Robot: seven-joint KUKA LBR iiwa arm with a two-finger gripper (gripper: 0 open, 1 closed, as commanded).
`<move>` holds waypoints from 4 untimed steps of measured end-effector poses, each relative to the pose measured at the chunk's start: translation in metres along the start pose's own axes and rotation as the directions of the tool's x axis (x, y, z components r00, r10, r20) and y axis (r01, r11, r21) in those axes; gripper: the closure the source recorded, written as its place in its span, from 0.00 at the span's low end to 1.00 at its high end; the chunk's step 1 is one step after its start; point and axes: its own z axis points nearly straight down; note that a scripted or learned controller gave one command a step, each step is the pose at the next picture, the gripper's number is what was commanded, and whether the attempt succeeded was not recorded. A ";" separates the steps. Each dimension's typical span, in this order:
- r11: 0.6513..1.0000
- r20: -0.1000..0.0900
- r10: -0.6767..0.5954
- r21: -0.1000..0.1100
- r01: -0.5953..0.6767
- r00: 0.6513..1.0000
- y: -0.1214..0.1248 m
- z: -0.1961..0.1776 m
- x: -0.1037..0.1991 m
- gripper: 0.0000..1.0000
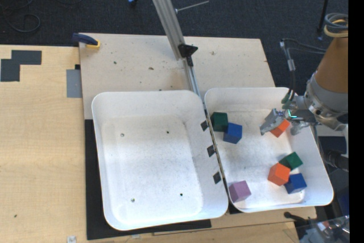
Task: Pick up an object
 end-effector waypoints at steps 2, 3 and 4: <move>1.000 -0.002 -0.001 0.007 0.001 1.000 -0.002 0.108 0.002 0.00; 1.000 0.000 0.001 -0.002 -0.001 1.000 -0.002 0.159 0.003 0.00; 1.000 -0.002 0.010 0.000 -0.010 1.000 -0.002 0.147 0.001 1.00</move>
